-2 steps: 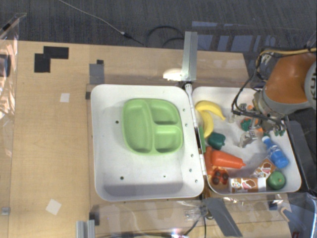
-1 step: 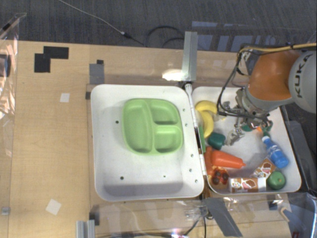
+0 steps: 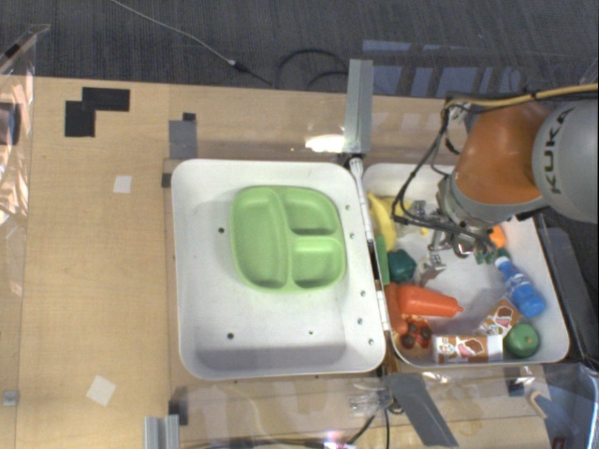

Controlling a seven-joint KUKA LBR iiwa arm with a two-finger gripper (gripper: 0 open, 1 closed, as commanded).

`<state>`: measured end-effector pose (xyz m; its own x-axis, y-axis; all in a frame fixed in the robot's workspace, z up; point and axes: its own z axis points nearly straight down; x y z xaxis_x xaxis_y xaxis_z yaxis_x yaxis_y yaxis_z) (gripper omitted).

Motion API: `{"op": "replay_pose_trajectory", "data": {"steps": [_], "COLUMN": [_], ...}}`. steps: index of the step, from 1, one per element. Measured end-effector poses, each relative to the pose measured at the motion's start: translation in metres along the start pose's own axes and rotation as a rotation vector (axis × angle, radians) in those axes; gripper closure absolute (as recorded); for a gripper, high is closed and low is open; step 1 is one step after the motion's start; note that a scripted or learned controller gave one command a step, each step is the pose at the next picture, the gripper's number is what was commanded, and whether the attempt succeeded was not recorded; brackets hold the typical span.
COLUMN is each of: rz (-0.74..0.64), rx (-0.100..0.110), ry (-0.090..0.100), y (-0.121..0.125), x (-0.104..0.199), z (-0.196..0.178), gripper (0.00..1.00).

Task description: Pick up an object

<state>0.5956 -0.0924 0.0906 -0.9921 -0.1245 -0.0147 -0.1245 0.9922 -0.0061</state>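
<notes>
My gripper hangs low over the middle of the right bin, under the orange band of the arm. Just below and to its left lie an orange carrot and a dark green piece. A yellow banana rests along the bin's left wall. To the gripper's right sits a blue bottle, with a green apple and a small carton at the front. I see nothing held by the gripper.
The left bin holds a green divided plate. A raised divider separates the two bins. Dark berries lie by the carrot. Cables loop beside the wrist at the right bin's back.
</notes>
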Motion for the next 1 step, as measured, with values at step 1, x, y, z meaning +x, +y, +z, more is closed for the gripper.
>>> {"op": "replay_pose_trajectory", "data": {"steps": [1], "rz": [-0.22], "rx": [-0.004], "ry": [0.0], "y": [-0.0068], "x": [-0.0143], "z": [0.0007], "gripper": [0.0]}}
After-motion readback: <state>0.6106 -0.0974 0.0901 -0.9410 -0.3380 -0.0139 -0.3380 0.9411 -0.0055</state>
